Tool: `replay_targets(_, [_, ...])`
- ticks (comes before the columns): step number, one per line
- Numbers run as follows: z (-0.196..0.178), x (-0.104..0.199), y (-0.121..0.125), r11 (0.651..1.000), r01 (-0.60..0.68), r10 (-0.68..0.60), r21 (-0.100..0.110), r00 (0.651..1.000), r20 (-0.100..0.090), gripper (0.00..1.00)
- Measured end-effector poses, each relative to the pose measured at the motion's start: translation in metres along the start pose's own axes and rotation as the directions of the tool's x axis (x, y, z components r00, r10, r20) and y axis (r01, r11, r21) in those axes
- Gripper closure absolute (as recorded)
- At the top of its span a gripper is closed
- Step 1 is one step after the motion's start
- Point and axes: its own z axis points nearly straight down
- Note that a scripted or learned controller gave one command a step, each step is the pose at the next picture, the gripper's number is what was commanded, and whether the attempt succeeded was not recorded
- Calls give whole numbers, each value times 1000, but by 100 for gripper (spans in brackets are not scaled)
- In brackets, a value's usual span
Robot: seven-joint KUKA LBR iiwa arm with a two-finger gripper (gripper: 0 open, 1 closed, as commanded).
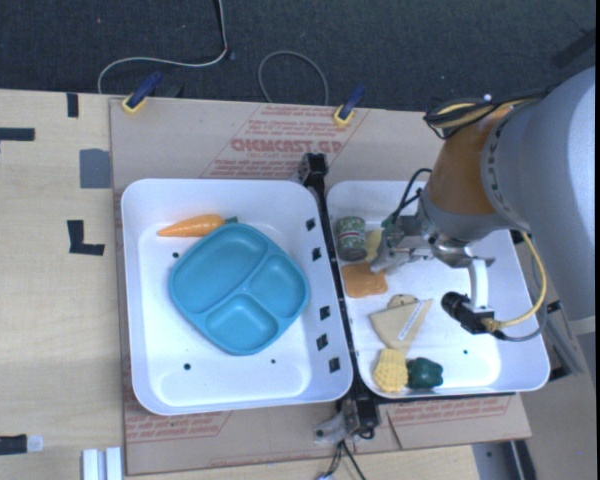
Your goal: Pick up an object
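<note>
orange flat piece [364,282] | lying flat | right bin, near divider

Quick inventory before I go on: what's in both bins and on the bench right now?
Bins: 2, white, side by side on the bench.
Divided plate: 1, blue, left bin.
Carrot: 1, orange, left bin, above the plate.
Can: 1, green label, right bin, upper left.
Flat piece: 1, orange, below the can.
Wedge: 1, tan, right bin middle.
Corn: 1, yellow, right bin bottom.
Lump: 1, dark green, beside the corn.
Clamps: 2, yellow and blue, bench's far edge.
Gripper: 1, grey, over the right bin near the can.
</note>
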Motion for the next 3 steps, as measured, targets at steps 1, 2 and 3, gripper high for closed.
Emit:
replay_targets(1, [2, 4, 0, 1000, 3, -3, 4, 1000, -7, 0])
replay_targets(2, [17, -6, 63, 999, 9, -8, 38, 1000, -15, 0])
replay_targets(3, [4, -6, 68, 1000, 6, -6, 8, 1000, -7, 100])
